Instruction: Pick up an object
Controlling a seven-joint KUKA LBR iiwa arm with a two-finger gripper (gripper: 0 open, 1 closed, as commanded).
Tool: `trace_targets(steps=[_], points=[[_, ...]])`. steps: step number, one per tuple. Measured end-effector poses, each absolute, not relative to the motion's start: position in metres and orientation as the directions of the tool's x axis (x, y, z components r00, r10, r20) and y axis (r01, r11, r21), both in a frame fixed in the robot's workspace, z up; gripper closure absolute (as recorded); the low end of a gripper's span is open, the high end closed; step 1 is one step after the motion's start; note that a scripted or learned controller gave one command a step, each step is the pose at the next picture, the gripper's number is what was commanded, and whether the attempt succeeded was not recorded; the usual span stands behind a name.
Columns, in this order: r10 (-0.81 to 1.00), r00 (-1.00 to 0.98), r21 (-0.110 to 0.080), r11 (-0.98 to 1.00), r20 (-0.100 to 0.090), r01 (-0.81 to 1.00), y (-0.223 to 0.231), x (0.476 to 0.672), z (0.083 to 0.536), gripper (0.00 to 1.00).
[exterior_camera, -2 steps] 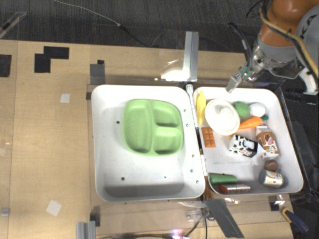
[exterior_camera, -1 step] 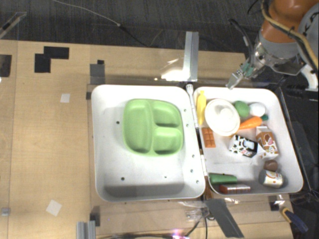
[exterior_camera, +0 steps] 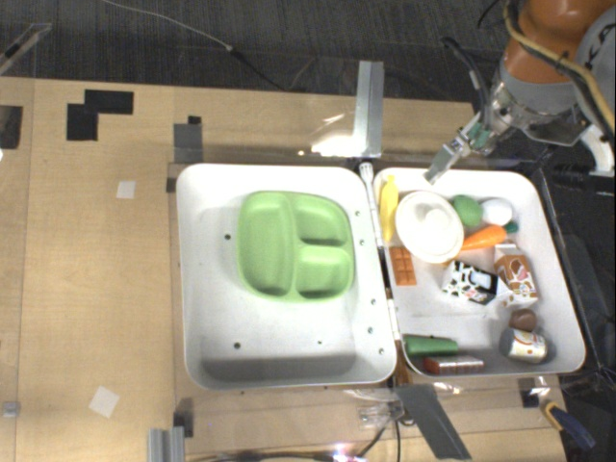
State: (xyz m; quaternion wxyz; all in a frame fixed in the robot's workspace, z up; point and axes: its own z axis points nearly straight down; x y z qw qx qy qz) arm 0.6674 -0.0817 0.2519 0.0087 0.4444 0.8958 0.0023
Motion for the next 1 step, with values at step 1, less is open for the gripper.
trace_targets(steps=[1], points=[[0.658, -0.753, 0.002, 0.753, -0.004, 0.658, -0.1214, 0.6357, 0.1566, 0.0]])
